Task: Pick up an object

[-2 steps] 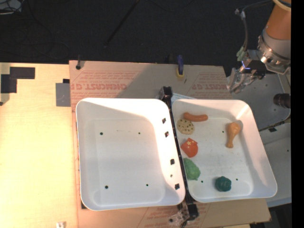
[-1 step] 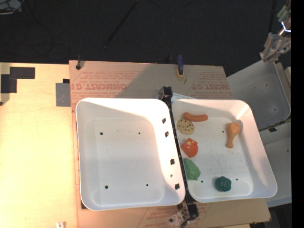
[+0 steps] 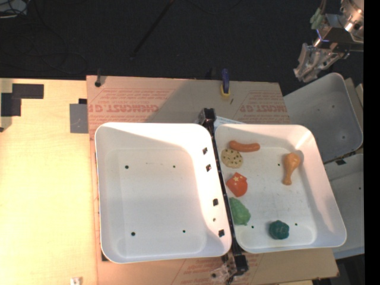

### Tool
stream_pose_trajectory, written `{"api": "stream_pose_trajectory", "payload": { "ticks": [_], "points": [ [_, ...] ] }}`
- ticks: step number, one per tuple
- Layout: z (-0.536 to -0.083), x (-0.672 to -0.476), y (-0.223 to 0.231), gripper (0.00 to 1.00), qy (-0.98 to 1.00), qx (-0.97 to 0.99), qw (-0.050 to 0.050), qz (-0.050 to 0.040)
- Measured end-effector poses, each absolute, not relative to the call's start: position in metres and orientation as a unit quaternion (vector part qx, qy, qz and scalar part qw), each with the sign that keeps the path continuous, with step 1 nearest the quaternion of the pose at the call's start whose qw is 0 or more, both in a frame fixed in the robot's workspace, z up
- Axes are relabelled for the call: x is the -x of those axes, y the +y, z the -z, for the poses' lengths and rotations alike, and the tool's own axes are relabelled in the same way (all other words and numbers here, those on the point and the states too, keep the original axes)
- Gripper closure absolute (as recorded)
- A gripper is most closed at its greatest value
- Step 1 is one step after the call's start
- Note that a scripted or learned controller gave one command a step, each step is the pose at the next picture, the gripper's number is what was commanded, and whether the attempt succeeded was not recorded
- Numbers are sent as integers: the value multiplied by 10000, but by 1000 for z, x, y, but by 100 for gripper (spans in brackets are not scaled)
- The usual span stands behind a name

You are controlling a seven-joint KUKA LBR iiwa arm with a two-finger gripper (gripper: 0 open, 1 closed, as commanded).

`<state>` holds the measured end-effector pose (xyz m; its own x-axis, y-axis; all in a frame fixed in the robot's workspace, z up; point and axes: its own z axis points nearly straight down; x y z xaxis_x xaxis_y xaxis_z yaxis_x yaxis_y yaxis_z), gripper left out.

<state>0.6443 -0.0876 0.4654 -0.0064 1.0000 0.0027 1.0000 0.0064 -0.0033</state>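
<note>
The right bin holds several toy foods: a sausage, a round cookie, a tan drumstick, a red tomato, a green leaf piece and a dark green broccoli. My gripper hangs high at the upper right, well beyond the right bin's far edge, with nothing seen between its fingers.
The left bin lies beside the right one, with a black clip strip along their shared edge. Both rest on brown cardboard. A grey plate sits at the right, under the gripper.
</note>
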Motion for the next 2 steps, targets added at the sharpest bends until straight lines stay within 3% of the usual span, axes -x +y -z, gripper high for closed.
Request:
{"api": "stream_pose_trajectory", "payload": {
  "ticks": [1, 2],
  "points": [
    [-399, -643, -14, 100, -7095, 7047, 47, -27],
    [-508, -617, -123, 100, -7036, 7106, -53, 7]
  ]
}}
